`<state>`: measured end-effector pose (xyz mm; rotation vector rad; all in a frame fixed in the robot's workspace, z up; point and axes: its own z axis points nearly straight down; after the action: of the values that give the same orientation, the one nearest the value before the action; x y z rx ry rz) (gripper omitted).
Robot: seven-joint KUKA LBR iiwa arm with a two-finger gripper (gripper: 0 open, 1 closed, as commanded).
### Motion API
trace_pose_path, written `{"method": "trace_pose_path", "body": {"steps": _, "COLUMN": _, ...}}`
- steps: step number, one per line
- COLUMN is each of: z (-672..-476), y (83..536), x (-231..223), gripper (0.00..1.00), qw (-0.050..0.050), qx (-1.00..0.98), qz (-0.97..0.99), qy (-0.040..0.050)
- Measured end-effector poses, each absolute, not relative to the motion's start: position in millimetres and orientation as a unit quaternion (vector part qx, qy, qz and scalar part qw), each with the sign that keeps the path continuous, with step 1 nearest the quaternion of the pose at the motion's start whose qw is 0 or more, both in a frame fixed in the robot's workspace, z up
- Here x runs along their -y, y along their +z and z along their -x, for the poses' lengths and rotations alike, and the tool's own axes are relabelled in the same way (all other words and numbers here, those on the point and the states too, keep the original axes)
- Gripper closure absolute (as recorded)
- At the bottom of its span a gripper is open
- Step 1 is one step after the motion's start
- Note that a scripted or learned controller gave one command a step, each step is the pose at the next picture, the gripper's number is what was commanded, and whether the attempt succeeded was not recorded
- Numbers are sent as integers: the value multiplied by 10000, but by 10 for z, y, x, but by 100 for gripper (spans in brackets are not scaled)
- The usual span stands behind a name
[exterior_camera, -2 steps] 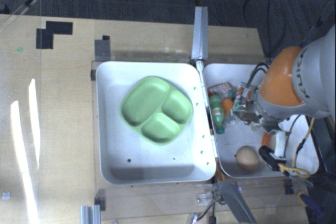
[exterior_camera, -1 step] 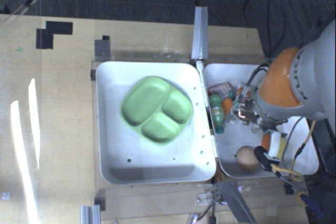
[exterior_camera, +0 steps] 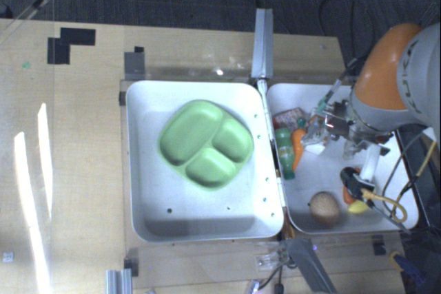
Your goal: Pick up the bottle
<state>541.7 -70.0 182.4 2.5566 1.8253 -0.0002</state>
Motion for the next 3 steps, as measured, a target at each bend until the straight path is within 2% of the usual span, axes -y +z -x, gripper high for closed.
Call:
{"method": "trace_pose_path", "body": {"steps": 1, "z": -4874, "y": 1811, "x": 340, "gripper": 0, "qw": -16, "qx": -5069, "qz": -8620, "qy": -17}}
{"method": "trace_pose_path", "body": {"steps": 2, "z": -5302, "y": 2192, "x": -18, "gripper": 0, "qw": -2, "qx": -4953, "qz": -8687, "qy": -12}}
{"method": "trace_pose_path", "body": {"steps": 3, "z": -4972, "y": 1809, "x": 309, "gripper": 0, "qw": -8, "qx": -5286, "qz": -8489, "qy": -14}}
